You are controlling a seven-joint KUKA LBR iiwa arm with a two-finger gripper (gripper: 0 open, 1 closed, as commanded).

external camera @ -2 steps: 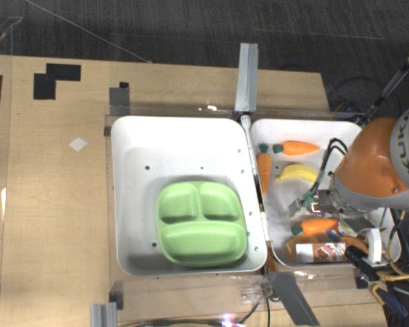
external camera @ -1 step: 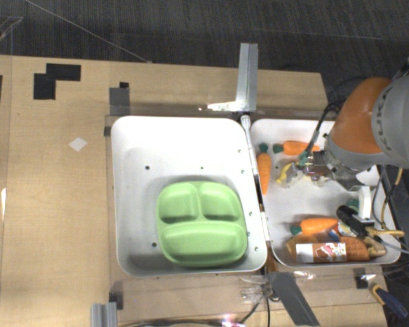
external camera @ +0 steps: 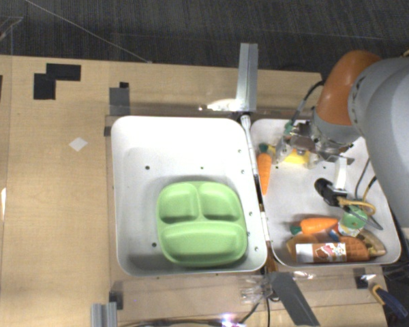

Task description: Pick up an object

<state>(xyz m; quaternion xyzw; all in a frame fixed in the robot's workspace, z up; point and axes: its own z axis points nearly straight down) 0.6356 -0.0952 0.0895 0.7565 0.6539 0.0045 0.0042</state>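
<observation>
Objects lie in the right bin [external camera: 296,199], and you can count five. A carrot [external camera: 264,169] rests along the bin's left wall in the upper half, pointing down the frame. A small yellow item [external camera: 298,159] sits just right of it. At the lower edge a brown bottle [external camera: 327,251] with a white label lies on its side. An orange piece [external camera: 318,225] lies just above the bottle, and a small green item [external camera: 353,221] sits to that piece's right.

The gripper [external camera: 296,145] hangs over the upper part of this bin, directly above the yellow item and near the carrot's top. You cannot tell how far it is open, nor whether it has hold of anything. The arm [external camera: 388,114] enters from the right of the frame.

The left bin [external camera: 157,148] holds a green divided plate [external camera: 201,222] in its lower half.
</observation>
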